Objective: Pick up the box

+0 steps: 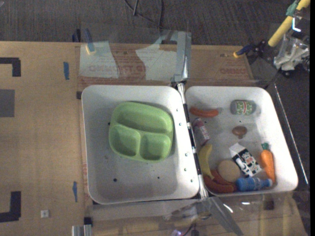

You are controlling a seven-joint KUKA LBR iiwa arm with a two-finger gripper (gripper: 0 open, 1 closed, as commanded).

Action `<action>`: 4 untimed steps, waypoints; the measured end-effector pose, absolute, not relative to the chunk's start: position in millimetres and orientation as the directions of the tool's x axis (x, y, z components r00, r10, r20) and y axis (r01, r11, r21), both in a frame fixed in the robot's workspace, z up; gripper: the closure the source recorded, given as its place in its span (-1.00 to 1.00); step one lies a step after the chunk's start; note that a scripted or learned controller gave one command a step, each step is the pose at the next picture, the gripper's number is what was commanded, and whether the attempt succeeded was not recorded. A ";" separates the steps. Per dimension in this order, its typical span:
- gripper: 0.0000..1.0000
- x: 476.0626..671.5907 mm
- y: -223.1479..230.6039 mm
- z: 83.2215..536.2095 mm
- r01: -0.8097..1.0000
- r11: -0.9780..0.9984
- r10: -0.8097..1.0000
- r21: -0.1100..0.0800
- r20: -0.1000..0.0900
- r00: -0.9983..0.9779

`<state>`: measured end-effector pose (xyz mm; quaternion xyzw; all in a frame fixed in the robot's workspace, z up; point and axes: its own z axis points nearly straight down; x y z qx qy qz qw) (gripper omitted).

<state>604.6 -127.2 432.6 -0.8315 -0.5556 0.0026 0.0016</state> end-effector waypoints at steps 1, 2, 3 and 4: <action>1.00 606.8 -127.6 440.8 0.924 -0.382 0.924 -0.006 -0.004 0.382; 1.00 609.1 -127.6 448.8 0.925 -0.381 0.925 -0.007 -0.005 0.380; 1.00 611.5 -127.3 456.6 0.926 -0.379 0.926 -0.008 -0.007 0.378; 1.00 640.5 51.3 432.0 0.932 -0.361 0.933 -0.005 -0.002 0.361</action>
